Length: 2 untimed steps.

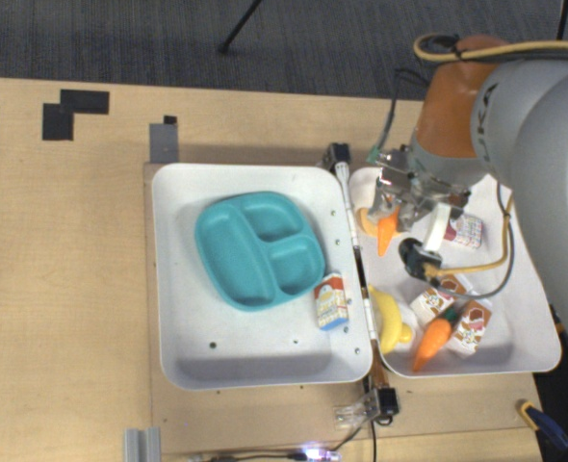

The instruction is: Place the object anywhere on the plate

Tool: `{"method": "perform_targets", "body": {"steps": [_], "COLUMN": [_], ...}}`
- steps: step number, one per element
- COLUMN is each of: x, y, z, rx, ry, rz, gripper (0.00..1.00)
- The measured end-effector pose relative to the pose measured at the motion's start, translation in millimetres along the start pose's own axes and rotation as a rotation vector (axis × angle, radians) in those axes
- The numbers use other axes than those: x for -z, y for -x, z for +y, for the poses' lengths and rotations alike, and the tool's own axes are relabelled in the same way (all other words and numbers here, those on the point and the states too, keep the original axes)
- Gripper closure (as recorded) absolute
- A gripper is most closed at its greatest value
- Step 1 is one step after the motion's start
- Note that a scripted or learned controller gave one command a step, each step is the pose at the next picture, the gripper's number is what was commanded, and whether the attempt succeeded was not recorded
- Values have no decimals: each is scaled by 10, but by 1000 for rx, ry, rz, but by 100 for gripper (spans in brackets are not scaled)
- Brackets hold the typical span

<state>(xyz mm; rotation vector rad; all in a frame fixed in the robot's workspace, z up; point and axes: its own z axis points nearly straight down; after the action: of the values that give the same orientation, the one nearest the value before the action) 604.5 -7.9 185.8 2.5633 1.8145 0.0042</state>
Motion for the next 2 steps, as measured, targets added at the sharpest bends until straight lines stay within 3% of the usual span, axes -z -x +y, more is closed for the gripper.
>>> {"method": "perform_targets", "body": {"steps": [1, 2], "x": [-11, -9], "y": [-694, -669], "z": [-363, -351], "rx": [-142, -144], "ry": [-4, -2], "rz": [3, 0], "gripper": [100, 0]}}
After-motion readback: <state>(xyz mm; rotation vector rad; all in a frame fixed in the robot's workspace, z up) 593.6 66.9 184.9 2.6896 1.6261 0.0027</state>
